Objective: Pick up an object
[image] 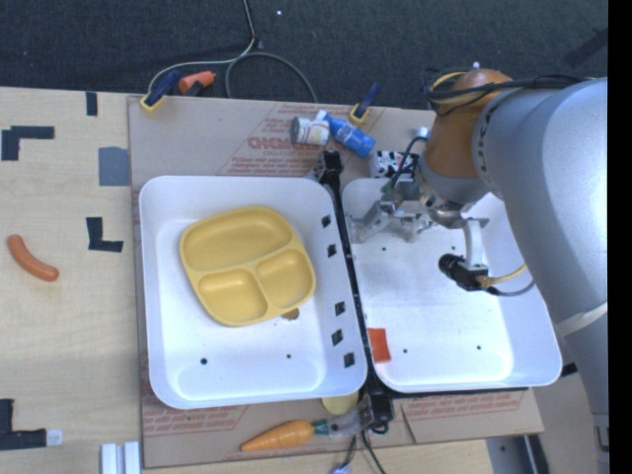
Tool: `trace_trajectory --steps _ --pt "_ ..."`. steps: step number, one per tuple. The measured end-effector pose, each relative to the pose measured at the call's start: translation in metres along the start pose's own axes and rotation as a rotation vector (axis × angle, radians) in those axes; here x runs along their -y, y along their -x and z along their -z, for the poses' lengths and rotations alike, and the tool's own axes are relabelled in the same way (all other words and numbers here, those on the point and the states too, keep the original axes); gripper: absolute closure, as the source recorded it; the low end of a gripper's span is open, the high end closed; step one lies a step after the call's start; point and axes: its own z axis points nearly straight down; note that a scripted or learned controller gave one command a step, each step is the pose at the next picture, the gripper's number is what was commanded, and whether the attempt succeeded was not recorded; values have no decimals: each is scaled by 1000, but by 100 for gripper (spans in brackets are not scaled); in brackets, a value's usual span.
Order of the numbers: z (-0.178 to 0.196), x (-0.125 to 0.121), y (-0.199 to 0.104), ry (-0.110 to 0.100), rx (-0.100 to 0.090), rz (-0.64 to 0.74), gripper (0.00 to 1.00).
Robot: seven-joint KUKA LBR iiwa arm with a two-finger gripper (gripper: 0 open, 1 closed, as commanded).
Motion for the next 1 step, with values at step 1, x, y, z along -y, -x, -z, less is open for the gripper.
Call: trace_trajectory --steps 1 --pt "-1 -25 9 -1 -1 1 0"
